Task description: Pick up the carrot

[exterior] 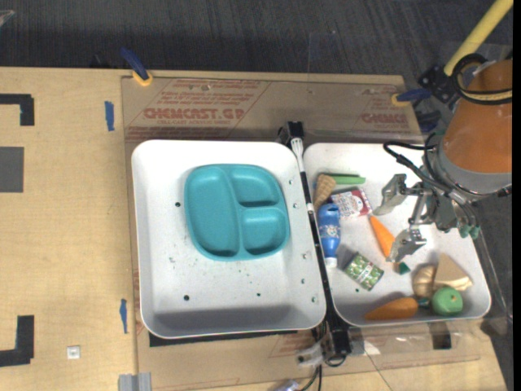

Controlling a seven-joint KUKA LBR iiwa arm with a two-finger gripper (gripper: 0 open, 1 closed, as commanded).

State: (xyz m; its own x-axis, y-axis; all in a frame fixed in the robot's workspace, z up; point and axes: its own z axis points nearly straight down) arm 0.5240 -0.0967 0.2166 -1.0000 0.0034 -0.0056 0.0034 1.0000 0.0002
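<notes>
Over the right bin (480,287), the gripper (403,218) hangs with fingers spread wide and empty, just beside the small orange carrot (381,235). A clean pick likely needs fingers straddling its slanted body, clear of the blue bottle (329,228).

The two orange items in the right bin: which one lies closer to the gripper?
The small carrot in the bin's middle lies just left of the gripper. The larger orange piece rests lower, by the bin's near edge.

bench (65,218) | cardboard sheet (269,104), seemingly; two white bins (155,243) on it
</notes>
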